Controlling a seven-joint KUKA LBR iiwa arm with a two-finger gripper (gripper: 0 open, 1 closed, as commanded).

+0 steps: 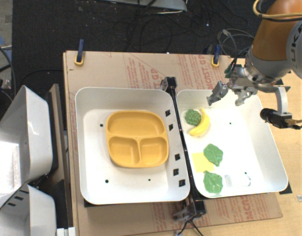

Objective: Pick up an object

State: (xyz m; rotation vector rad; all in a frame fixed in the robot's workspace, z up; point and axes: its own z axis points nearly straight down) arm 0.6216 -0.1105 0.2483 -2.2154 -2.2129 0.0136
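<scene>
My gripper (228, 95) hangs above the far part of the right bin (261, 146), its two fingers spread open with nothing between them. Below and to its left, a green broccoli piece (193, 116) lies against a yellow banana (201, 125) near the bin's left wall. Further toward the front lie a green leafy piece (213, 154), a flat yellow square (201, 162) and another green leafy piece (213, 182). A small clear or white item (238, 181) rests near the front right.
The left bin (92, 181) holds a yellow divided tray (137, 137). A black clip rail (178, 141) runs between the two bins. White tubs (20, 146) stand off the bench at left. Cables lie behind the bench.
</scene>
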